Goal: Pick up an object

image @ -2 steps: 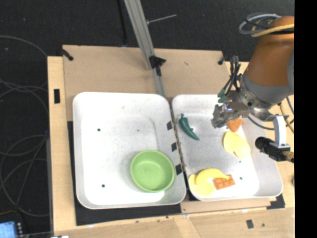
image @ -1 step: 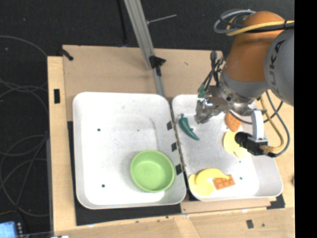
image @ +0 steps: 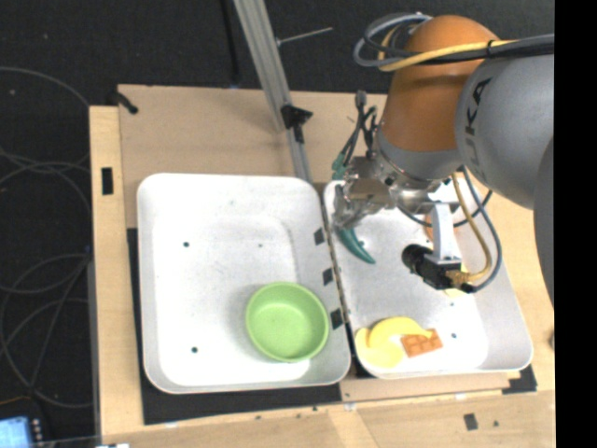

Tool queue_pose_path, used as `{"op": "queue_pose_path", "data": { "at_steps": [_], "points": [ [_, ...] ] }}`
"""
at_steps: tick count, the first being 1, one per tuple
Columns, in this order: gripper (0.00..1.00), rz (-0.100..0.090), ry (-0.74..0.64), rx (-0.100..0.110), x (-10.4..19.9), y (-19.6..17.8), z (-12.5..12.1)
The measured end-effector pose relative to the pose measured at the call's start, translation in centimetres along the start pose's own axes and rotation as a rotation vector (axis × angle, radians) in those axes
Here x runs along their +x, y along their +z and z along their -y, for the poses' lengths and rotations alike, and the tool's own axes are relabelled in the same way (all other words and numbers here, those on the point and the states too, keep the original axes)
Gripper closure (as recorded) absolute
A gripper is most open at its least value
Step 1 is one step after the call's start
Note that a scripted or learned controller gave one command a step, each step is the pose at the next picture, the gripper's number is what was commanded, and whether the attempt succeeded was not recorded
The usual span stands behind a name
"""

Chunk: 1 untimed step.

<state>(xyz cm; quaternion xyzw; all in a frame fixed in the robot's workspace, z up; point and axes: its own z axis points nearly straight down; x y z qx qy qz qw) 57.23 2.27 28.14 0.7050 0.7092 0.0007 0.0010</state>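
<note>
Looming closest to the lens, the KUKA arm [image: 466, 91] is reaching in from three o'clock, its orange band and grey housing covering the upper part of the right bin [image: 494, 343]. It is angling downward toward that bin's ten o'clock corner, which suggests the program is lining up on something lying along the divider between the two trays.

Left bin [image: 187, 222] is lying beside it at nine o'clock, the two rims touching along the centre line. Its floor is carrying one green bowl [image: 287, 320], sitting upright at five o'clock within the bin, near the divider.

Right bin is carrying a yellow plate-like object [image: 387, 336] at six o'clock, pressing against the front wall, with a small orange block [image: 422, 343] resting on its right edge.

Gripper [image: 347, 220] is hanging just over the divider side of the right bin. Whether its fingers are apart or together cannot be told; cabling and bracketry are cluttering that spot.

Likely target is the teal tool-like object [image: 359, 246], a slender curved piece, lying just below the gripper at its five o'clock. Whether it is touching the gripper cannot be told. It is looking thin and low, so a grasp would be needing a close descent.
</note>
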Motion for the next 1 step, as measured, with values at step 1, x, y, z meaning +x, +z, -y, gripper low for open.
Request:
{"op": "queue_pose_path", "data": {
  "at_steps": [1],
  "points": [
    [1.00, 0.000, 0.000, 0.004, 5.30, 2.53, -0.71]
  ]
}}
